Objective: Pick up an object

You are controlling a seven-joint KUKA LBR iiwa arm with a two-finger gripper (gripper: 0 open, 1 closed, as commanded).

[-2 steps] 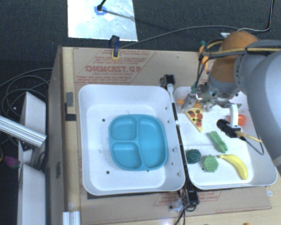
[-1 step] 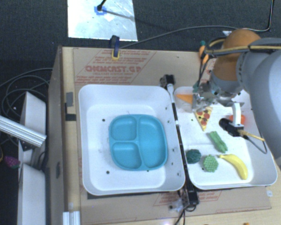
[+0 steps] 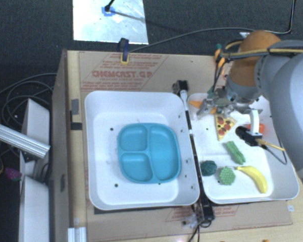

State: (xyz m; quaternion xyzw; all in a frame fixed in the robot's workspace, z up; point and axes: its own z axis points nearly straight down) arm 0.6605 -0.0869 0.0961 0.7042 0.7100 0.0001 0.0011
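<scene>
Pincer (image 3: 213, 106): low over right shallow white bin (image 3: 210, 144), just beside flat toy pizza slice (image 3: 223, 126); width cannot tell.
Risk: slice lies flat, grip may skid off; nearby small orange piece (image 3: 194, 104) could get nudged.

Blue divided plate (image 3: 149, 153) in left white bin (image 3: 98, 135), silver sheet (image 3: 111, 14) beyond, cables (image 3: 10, 97) left

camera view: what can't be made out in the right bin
Camera view, right bin: far corner covered by the arm.
Camera view, orange piece: partly behind the gripper, kind unclear.
Camera view, pizza slice: top end under the gripper.
Camera view, teal lump: too small to identify.
</scene>
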